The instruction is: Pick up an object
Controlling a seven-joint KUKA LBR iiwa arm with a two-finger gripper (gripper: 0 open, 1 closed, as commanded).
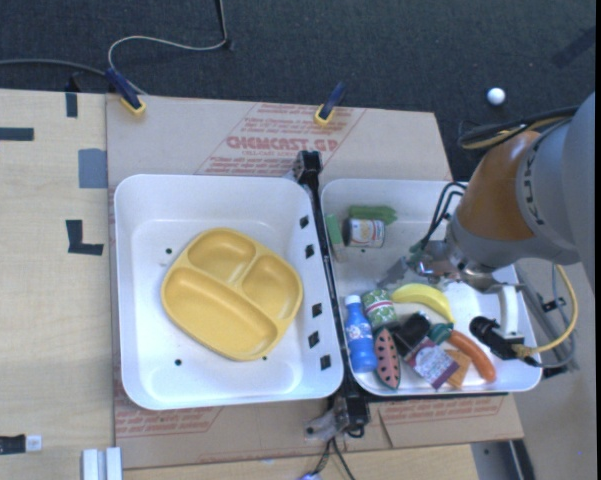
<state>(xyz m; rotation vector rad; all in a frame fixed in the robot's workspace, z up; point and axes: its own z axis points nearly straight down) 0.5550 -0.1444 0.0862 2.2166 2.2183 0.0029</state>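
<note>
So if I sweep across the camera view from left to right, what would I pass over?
Yellow divided plate → blue bottle → watermelon slice → banana → orange carrot → gripper region and the grey arm.

Your grey arm with its orange band (500,203) reaches in from the right, its hand (412,266) lowered leftward.

Clutter (412,338) crowds the right bin's (420,193) near half; far half open.
</note>
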